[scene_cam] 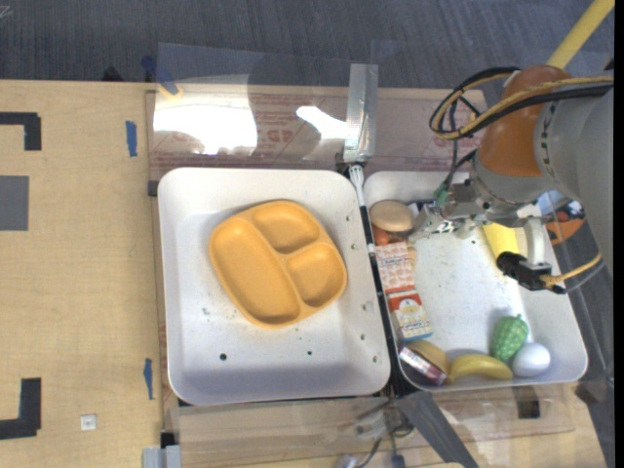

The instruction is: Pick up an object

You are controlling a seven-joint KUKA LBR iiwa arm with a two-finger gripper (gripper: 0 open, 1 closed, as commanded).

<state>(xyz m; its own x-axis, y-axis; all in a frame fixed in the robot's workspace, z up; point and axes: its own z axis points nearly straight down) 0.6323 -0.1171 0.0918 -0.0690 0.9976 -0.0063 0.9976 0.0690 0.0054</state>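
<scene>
The gripper (450, 214) is hovering at the upper right of the frame over the right bin (561, 305); I cannot tell its grip state.

A robotics lab: a taped wooden bench (68, 261) bears two white bins (185, 359) of toy food.

Grey arm (575, 144) reaches in from right, orange band above wrist, gripper (441, 217) pointing down-left

An orange sectioned tray (279, 261) lies in the left bin (185, 349); the right bin (458, 300) holds a banana (480, 366) and small items.
</scene>
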